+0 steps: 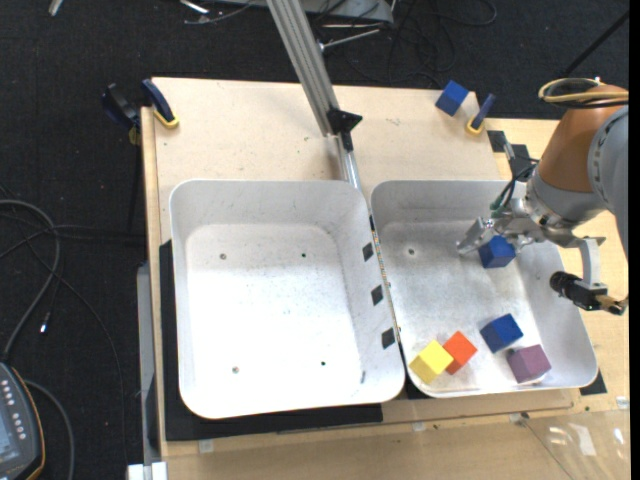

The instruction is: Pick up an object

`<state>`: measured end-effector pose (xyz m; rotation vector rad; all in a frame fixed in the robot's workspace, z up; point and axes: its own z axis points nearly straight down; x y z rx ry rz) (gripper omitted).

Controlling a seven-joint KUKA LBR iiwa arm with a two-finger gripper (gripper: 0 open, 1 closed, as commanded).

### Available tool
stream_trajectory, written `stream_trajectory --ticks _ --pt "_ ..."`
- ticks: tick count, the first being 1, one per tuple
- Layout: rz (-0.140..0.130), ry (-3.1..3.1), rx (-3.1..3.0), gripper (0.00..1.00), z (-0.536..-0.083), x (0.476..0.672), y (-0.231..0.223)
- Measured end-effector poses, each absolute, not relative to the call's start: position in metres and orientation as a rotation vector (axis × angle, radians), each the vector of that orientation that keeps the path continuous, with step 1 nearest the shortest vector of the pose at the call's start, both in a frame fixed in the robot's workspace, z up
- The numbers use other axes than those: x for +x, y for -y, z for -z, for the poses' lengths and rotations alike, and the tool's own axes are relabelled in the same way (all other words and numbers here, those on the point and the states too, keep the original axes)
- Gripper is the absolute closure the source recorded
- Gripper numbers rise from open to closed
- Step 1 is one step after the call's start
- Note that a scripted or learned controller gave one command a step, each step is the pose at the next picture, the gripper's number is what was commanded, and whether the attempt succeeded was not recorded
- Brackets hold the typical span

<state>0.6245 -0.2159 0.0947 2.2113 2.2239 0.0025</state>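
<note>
— So where is the thing you are after?

— Right at my fingertips. A blue cube (496, 253) sits at the end of my gripper (487, 240), over the upper part of the right bin (430, 218). It looks as though it lies between my fingers, but from this slanted view I cannot tell how wide they stand, nor whether they truly pinch it or merely touch it.

— What might go wrong, then?

— If I only have it by a corner or an edge, it could twist and drop out as I rise. If it is just beside my fingers and not between them, I would come up with nothing. That is my guess from the angle, not something I can see.

— Anything nearby to worry about?

— Not close. Below my hand, toward the near rim, lie a second blue cube (501, 332), a purple cube (528, 363), an orange cube (460, 349) and a yellow cube (431, 361); orange and yellow are touching. All are well apart from my fingers. A dropped cube would likely roll down among them.

— And beyond?

— The left bin (200, 208) lies far across from me, and another blue block (453, 97) rests on the bench behind my arm.
</note>
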Motion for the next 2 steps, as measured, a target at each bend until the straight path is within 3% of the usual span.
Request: stream_trajectory --ticks 1,2 --pt "0.000 -2.224 2.213 1.00 -0.106 0.623 0.217" --pt "-0.004 -2.228 2.212 1.00 -0.097 0.610 0.121"
